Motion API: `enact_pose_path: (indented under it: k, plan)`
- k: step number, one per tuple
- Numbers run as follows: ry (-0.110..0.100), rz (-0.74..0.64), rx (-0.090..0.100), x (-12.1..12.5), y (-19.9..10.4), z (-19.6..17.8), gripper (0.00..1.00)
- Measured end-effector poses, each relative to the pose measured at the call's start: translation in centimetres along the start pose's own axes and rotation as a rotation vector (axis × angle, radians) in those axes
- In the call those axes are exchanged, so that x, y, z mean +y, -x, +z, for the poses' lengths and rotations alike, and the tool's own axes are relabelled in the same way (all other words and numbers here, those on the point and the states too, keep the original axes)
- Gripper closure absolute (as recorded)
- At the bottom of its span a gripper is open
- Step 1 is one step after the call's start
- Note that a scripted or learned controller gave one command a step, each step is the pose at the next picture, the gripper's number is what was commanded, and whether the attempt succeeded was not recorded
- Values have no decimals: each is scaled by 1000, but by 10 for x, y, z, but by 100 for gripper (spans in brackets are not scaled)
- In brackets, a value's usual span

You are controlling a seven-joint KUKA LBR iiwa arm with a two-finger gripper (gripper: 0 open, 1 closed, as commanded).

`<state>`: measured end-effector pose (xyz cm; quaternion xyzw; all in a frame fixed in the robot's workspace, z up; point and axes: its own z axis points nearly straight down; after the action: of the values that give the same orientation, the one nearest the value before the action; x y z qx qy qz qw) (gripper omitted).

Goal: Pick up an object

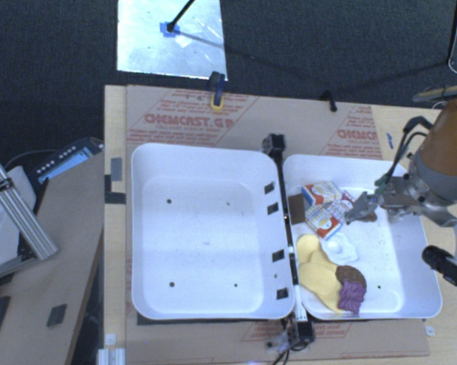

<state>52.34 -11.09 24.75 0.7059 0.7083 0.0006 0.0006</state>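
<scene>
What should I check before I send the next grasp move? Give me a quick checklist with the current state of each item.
1. Gripper is over the right bin: ok, it sits above the bin's upper middle.
2. Target within reach: ok, the red and white carton lies just left of the gripper.
3. Object between the fingers: cannot tell, the tip is too small and blurred.
4. Clutter around the target: not ok, a white piece and the yellow cloth lie close below the carton.
5. Purple item clear of the path: ok, it lies near the bin's lower edge.
6. Left bin free for a drop: ok.
</scene>
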Motion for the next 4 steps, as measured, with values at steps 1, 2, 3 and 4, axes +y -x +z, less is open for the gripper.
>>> enact_pose_path:
  k: [1, 2, 3, 4]
  plan:
    - [-5, 4, 0, 12, 16, 170, 0]
    - [5, -6, 0, 76, -18, 162, 0]
    - [2, -1, 0, 74, -15, 152, 100]
    - [0, 3, 1, 47, -26, 105, 100]
